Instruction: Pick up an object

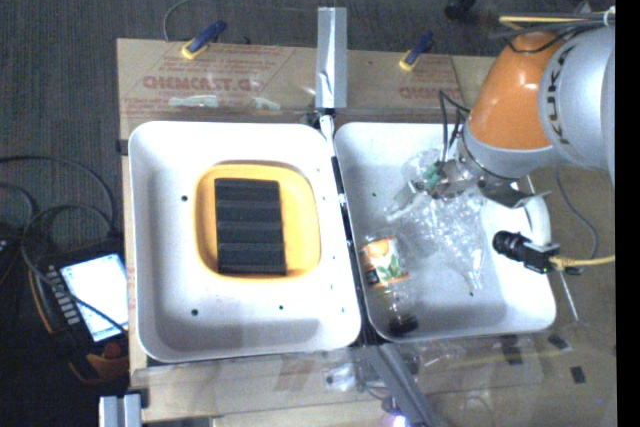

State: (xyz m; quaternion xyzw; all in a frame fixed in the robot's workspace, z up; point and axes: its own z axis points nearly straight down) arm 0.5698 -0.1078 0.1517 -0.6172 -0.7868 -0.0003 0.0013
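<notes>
- Gripper [447, 177] was seen low in the right bin [520, 315]; finger state could not be told, hidden by the wrist and plastic.
- Crumpled clear plastic bag [450, 225] was found directly under and just below the gripper, seemingly touching.
- Small bottle [385, 265] was seen further down-left of the gripper.
- Yellow tray [258, 220] with a dark ribbed insert was seen far left, in the left bin [160, 215].

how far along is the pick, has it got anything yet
Done: the grey arm with the orange band has reached into the right white bin, its gripper low over the crumpled clear plastic wrapping. In hand: nothing is visibly lifted; the wrapping hides any grasp. Left: securing and raising an object. The small bottle with the orange label and the yellow tray with a black ribbed insert lie untouched.
</notes>
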